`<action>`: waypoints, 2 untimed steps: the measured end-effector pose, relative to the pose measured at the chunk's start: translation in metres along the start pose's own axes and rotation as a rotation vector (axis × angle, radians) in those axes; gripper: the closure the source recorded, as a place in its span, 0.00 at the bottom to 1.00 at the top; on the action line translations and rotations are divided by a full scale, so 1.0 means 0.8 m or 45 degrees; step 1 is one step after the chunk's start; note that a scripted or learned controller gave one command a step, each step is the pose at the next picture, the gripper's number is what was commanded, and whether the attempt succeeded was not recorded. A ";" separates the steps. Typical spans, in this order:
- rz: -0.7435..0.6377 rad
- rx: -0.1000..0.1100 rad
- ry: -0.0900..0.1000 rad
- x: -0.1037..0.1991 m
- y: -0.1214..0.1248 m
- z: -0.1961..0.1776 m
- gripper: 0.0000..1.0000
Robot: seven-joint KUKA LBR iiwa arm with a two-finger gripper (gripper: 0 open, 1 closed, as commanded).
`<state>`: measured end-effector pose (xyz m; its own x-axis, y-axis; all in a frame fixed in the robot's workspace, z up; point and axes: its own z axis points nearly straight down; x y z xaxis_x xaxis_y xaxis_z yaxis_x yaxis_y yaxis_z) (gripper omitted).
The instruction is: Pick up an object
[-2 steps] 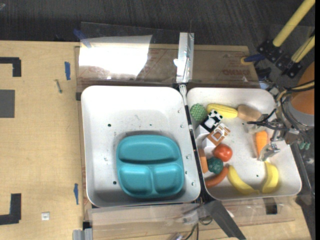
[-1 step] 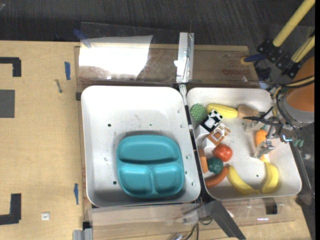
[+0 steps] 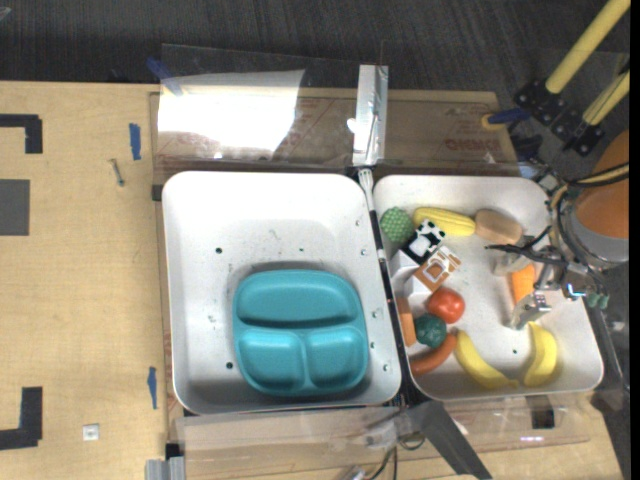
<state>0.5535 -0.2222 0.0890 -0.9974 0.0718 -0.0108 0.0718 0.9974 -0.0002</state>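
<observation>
Starting at the left, you have the left bin [image 3: 190, 268] carrying one teal divided tray [image 3: 298, 331] toward its near edge, and nothing there is the arm's business right now. Move across to the right bin [image 3: 585, 373] and count what it offers: along its left edge one green ball [image 3: 395, 223], one black-and-white block [image 3: 428, 238], one small orange-and-white box [image 3: 438, 268], one red tomato [image 3: 445, 305] and one dark green piece [image 3: 431, 330] with an orange-red piece [image 3: 430, 360] below it; along the far edge one yellow corn-like piece [image 3: 445, 222] and one tan roll [image 3: 498, 225]; near the near edge two bananas [image 3: 480, 363], and one orange wedge [image 3: 522, 283] toward the right edge. The gripper [image 3: 532, 310] sits low over the right side of that bin, just beside the orange wedge and above the right-hand banana [image 3: 541, 356]. You cannot tell from this view how it is set, and nothing is visibly held. Judge this as the reach-and-descend step; next you would want it centred over a single piece, wedge or banana, before closing and lifting.
</observation>
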 end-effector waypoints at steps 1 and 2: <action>-0.002 0.004 -0.019 -0.006 0.000 -0.017 1.00; -0.002 0.004 -0.016 -0.005 0.001 -0.016 0.00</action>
